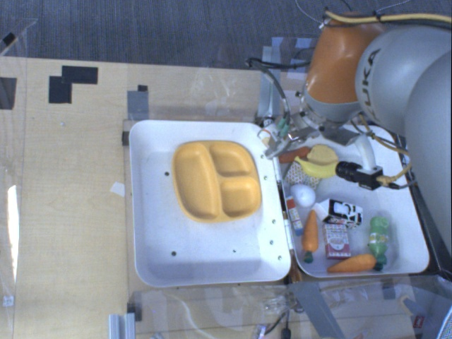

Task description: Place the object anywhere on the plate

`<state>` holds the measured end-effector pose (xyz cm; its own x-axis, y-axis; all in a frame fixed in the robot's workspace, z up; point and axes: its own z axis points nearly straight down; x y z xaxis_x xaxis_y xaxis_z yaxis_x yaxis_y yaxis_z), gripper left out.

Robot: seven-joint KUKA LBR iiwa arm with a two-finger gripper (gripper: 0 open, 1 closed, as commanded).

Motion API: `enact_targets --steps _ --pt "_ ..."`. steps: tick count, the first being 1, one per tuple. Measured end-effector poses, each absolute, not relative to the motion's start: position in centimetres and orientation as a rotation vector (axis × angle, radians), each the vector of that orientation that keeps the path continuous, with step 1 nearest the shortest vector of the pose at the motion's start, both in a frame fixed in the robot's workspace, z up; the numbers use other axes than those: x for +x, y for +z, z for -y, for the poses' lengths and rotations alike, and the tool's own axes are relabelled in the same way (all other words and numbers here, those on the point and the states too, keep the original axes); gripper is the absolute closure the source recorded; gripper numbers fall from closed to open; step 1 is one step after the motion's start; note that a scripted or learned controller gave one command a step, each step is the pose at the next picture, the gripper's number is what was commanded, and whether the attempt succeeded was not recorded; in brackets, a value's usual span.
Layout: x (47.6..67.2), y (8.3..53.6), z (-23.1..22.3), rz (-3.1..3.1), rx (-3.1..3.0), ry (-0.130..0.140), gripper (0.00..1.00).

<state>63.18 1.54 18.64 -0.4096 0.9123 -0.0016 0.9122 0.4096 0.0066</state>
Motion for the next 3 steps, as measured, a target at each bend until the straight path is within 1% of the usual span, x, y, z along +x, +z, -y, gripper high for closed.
enact_targets --steps 1,2,3 --pt "65.1 19.2 -0.3 -2.582 1.779 0.007 1.0" --pt "60.8 22.0 -7.7 -2.634 1.704 0.007 1.0" --pt "60.8 22.0 -7.7 -2.634 1.704 0.007 0.0"
